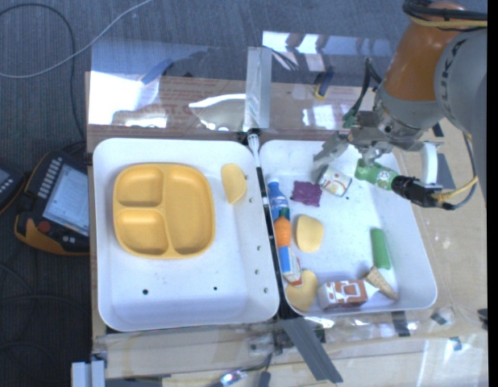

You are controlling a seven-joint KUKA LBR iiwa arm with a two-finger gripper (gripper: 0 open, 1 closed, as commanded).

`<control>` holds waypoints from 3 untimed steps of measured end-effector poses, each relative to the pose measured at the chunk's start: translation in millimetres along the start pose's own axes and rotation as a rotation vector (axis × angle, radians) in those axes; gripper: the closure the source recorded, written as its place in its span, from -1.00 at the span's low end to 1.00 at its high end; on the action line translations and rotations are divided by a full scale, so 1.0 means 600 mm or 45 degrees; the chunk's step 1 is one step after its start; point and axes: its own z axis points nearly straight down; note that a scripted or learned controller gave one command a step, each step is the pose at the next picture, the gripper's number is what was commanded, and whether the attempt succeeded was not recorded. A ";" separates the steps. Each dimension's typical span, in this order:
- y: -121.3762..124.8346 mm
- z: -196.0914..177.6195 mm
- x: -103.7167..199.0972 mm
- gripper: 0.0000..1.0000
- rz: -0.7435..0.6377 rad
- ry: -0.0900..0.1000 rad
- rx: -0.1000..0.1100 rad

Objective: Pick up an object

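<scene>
Camera view, down at a slant over both bins: gripper [339, 153] low over the far part of the right bin [410, 240], hanging from the grey arm [430, 63] with its orange band; how wide it stands, and whether anything sits in it, cannot be told from here. Just beside it, a small white carton with red print [335, 184], probably the nearest candidate for the pick: likely light, thin-walled and easy to crush, best taken across its two flat sides with modest force. Touching or close by its left, a purple crumpled piece [305, 192], soft-looking and likely to fold under pressure. A green bottle [373, 173] lying on its side near the wrist, smooth, round and apt to roll or slip. Elsewhere in the same bin: a yellow rounded piece [309, 233], a green stick [380, 248], a cone-shaped item [380, 281], a red and white box [344, 294] near the front wall, another yellow piece [300, 290] at the front left corner, and a blue, orange and white tube [280, 228] laid along the dividing wall. In the left bin [176, 305]: a yellow divided tray [163, 210] with three bare compartments, stiff and broad, awkward for two fingers, and a yellow oval piece [233, 181] just beside it, apart from the tray's rim.
</scene>
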 end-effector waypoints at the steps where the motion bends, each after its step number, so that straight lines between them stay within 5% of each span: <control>1: 0.012 0.173 -0.018 -1.00 -0.181 0.000 -0.002; 2: -0.086 0.209 0.002 -1.00 -0.411 -0.009 -0.022; 3: -0.099 0.055 0.055 -1.00 -0.384 -0.001 -0.003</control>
